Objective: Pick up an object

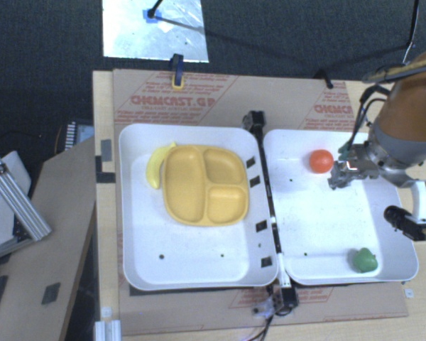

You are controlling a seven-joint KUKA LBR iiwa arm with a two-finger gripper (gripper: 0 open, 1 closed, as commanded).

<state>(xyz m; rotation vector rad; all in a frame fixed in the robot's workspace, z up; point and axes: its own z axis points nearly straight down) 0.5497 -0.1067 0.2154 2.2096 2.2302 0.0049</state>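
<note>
Gripper (pixel 343 175): low over the right bin (pixel 319 261), just beside the orange ball (pixel 321 160) lying near that bin's far wall; opening cannot be told, nothing seen held; step judged approach; next move needs centring over the ball.

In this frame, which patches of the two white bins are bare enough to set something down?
Right white bin: its middle and lower left are bare, between the round orange-red ball and the green lumpy object. Its upper right is crowded by the pincer. Left white bin: bare along the bottom, below the yellow divided plastic plate.
</note>
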